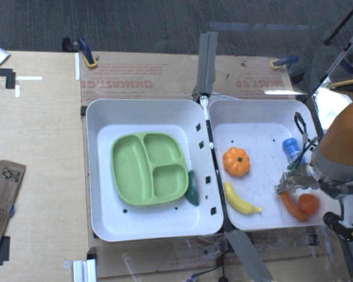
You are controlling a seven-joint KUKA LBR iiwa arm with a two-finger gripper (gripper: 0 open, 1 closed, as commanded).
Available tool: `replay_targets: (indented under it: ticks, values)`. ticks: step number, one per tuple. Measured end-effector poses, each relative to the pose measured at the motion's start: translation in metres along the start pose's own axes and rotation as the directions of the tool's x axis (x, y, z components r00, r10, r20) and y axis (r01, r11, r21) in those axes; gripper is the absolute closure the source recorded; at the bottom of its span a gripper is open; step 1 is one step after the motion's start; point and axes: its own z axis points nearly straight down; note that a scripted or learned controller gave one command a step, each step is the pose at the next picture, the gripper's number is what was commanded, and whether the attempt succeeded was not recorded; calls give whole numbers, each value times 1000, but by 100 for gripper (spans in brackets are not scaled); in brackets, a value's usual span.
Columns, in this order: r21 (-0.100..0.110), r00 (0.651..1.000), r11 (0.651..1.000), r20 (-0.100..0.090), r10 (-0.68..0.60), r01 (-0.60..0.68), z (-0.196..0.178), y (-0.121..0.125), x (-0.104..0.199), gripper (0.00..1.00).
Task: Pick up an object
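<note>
Gripper [288, 184] sits low in the right bin [256, 113], near its right wall, just above a carrot [293, 207]; whether the fingers are apart or together I cannot tell. Orange pumpkin [236, 161] and banana [241, 200] lie to its left. The left bin [103, 175] holds 1 green divided plate [150, 168].

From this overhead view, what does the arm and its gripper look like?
The arm enters from the right: a rounded grey body with a broad orange band above the wrist. The gripper is a small metallic grey assembly with thin fingers. A dark cable loops near the wrist.
</note>
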Motion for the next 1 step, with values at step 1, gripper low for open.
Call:
replay_targets:
  ticks: [1]
  values:
    - [-2, 999, 999, 4, 43, -43, -120, -2, 57, 100]
